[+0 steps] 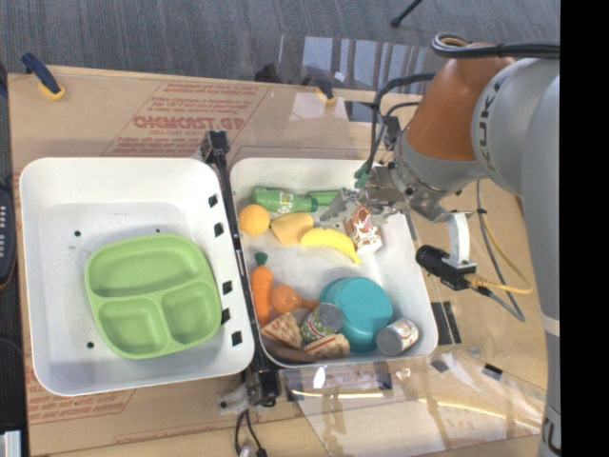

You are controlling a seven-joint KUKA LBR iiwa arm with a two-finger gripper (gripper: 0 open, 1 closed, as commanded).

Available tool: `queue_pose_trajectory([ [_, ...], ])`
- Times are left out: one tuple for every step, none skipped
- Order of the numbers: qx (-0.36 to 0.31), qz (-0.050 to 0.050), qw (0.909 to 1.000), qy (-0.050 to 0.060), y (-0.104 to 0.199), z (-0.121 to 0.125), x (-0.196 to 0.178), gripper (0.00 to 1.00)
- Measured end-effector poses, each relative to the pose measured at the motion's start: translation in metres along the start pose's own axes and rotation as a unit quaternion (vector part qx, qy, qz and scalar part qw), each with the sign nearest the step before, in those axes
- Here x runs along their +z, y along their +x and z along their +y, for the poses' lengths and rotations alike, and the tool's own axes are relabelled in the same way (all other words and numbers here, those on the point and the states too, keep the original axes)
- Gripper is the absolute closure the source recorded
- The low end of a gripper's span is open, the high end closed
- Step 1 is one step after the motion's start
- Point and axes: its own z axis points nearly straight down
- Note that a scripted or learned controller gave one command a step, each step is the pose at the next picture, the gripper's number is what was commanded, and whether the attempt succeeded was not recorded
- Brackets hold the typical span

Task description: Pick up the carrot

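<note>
Looking down from the near edge of the bench: the right bin [419, 255] holds a crowd of toy food. Nearest the front sit a small can [397, 335], a teal bowl [357, 309] turned mouth-down, a second tin [323, 320] and a sandwich wedge [284, 330].

The carrot [262, 291] lies just behind these, against the bin's left wall, its orange body running front to back and its green top [260, 256] pointing away. An orange round piece [286, 299] touches its right side.

Judgement: looks like moulded plastic, so light, stiff and smooth, apt to slip or roll under a pinch. Best hold would be across the thick middle, fingers closing left-right, though the wall on one side and the neighbour on the other leave little room.

Further back: banana [330, 244], a yellow wedge [291, 227], an orange ball [253, 219], a green bottle [285, 199] and a small carton [363, 229].

The gripper [366, 198] hangs over that far corner, well apart from the carrot. Whether it is open, or has anything in it, I cannot tell.

The left bin [48, 217] carries a green divided tray [155, 294].

Writing: the cardboard sheet [190, 112] behind reads "CHEMCAST GP" in red; the smaller print is illegible.
</note>
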Motion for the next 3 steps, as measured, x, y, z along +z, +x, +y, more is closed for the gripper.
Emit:
queue_pose_trajectory([
  [0.087,0.002,0.9962,0.002,0.159,-0.034,0.027,0.0],
  [-0.121,0.0,0.9927,0.001,0.125,-0.093,0.026,0.0],
  [-0.047,-0.002,0.9989,0.0,0.037,-0.05,0.044,0.0],
])
